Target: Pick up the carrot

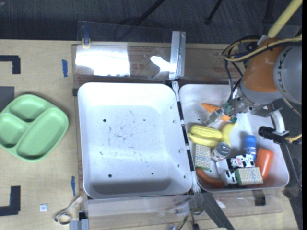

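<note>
The grey arm with the orange band [261, 73] reaches in from the right and bends down over the far part of the right shallow white bin [283, 176]. Its two-finger gripper [229, 110] sits low inside that bin, among the objects, and the state of the fingers cannot be determined because they are small and partly hidden by the wrist and clutter. The small orange carrot [209, 107] lies near the far left corner of the right bin, pointing toward the gripper, with its near end just beside the gripper tip; whether the two touch cannot be determined, and the carrot is not visibly held between the fingers. Just in front of the carrot lies a yellow corn cob [205, 134], and a yellow banana-shaped item [227, 133] lies to its right. Nearer the front of the bin are a round grey metal can [221, 151], a blue bottle [250, 145], an orange tapered cylinder [264, 160], a patterned box [249, 176] and a red-brown sausage-shaped piece [207, 178]. The left shallow white bin [129, 138] stands directly beside the right one. A green three-compartment plate [31, 127] rests on the wooden surface [38, 61], well to the left of both bins.
</note>
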Robot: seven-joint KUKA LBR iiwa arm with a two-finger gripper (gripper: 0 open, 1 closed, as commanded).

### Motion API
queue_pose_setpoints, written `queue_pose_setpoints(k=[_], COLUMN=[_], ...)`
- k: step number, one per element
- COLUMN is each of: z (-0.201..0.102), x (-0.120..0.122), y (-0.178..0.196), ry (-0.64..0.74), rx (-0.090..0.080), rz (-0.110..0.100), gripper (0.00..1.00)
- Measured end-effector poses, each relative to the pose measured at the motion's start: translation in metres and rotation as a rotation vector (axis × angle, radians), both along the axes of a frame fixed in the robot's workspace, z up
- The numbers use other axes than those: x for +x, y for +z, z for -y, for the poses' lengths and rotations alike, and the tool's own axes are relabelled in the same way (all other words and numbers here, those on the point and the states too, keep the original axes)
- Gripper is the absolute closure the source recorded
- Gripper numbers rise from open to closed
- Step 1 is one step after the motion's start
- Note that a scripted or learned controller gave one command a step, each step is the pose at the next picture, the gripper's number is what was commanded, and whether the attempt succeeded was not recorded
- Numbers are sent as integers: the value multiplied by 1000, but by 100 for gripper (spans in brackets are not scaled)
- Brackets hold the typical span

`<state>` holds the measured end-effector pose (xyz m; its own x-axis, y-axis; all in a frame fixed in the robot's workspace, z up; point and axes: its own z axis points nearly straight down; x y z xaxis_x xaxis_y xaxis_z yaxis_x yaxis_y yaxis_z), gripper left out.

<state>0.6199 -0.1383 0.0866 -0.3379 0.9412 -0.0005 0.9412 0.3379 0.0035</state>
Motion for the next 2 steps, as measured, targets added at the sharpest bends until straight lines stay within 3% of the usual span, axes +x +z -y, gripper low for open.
queue_pose_setpoints(k=[1,2], z=[1,-31], x=[2,18], y=[12,100], ry=[-2,112], rx=[0,-1], rz=[8,0], gripper=[100,100])
